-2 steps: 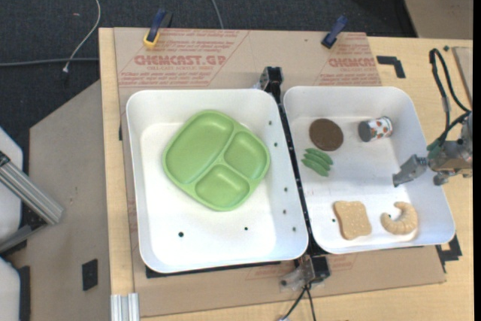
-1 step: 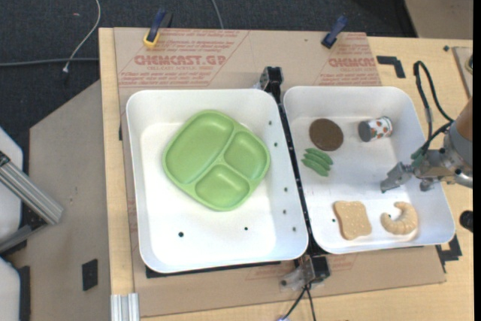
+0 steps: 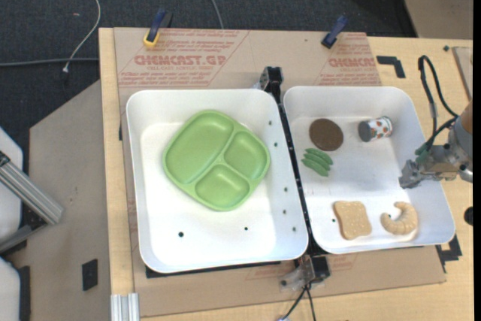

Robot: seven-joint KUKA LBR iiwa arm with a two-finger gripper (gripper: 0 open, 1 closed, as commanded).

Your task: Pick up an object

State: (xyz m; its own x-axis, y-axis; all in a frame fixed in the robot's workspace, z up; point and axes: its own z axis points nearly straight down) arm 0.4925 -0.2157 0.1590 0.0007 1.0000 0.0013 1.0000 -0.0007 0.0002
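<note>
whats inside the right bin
The right bin holds a brown disc, green pea pods, a small can, toast and a croissant. The gripper covers a bit of floor.

We've got the divided plate (image 3: 216,159) in the left bin (image 3: 143,124); right of it, the second bin (image 3: 342,98) holds the cookie (image 3: 326,134).

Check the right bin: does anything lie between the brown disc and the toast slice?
Yes. In the camera view, the green pea pod lies between the brown disc and the toast slice, slightly left of their line.

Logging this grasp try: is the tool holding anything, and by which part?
Nothing is held. The tool hangs at the right bin's right edge, apart from the croissant.
</note>
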